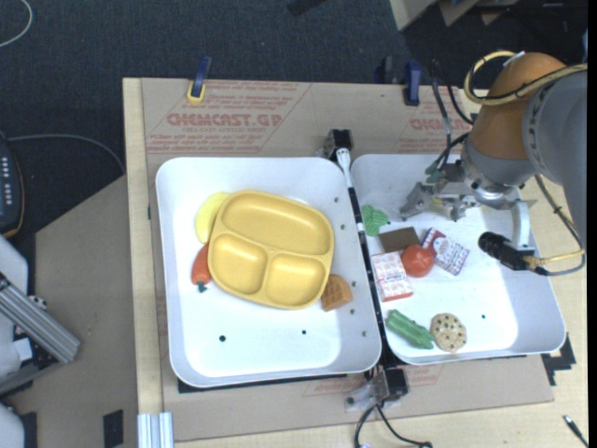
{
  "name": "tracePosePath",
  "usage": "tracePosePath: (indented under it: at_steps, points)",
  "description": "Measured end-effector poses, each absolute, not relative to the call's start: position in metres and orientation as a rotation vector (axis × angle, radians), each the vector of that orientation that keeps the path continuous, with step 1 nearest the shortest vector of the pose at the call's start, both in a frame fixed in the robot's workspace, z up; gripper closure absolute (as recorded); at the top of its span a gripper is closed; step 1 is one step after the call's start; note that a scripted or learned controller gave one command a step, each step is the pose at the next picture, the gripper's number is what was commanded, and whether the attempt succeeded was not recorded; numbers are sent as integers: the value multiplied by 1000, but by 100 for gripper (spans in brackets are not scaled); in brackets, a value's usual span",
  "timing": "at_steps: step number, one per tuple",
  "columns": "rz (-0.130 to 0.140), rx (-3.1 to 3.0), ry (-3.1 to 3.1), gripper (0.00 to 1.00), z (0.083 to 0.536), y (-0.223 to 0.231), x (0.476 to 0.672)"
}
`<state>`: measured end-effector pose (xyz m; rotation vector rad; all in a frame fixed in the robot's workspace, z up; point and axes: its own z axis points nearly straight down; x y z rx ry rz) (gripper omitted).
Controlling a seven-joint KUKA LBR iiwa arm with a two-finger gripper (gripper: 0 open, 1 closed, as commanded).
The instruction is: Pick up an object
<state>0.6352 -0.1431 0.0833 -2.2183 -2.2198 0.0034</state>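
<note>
Cookie (449,331) and green pod (409,329): lying loose at the near rim of the right bin (522,329), touching nothing else, so sitting free for a grasp from above. Just beyond, crowding together: red-and-white packet (392,276), red tomato (419,261) and small printed box (451,255), pressing against one another and probably making a clean pinch harder. Farther on, brown block (399,239) and green leafy piece (373,219), resting close to the wall dividing the bins. Across that wall, filling the left bin (177,250): yellow divided tray (270,248), hemming a red-orange piece (201,267), a yellow fruit (209,215) and a waffle-like piece (336,293) against its edges. Farthest back, hanging over the far end of the right bin: gripper (438,199), pointing down beside the brown block, likely lining up on the cluster below. Not showing how wide it is standing, nor whether anything is being gripped; impossible to tell here. Judging by the pieces lying in both bins, picking not yet done.
</note>
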Motion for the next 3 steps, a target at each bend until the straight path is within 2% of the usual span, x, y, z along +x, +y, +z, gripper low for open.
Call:
tracePosePath:
  at_steps: [1, 3]
  points:
    - [-1, -2222, -2222, 100, 96, -143, 636]
    - [-5, -2227, -2226, 100, 208, -159, 633]
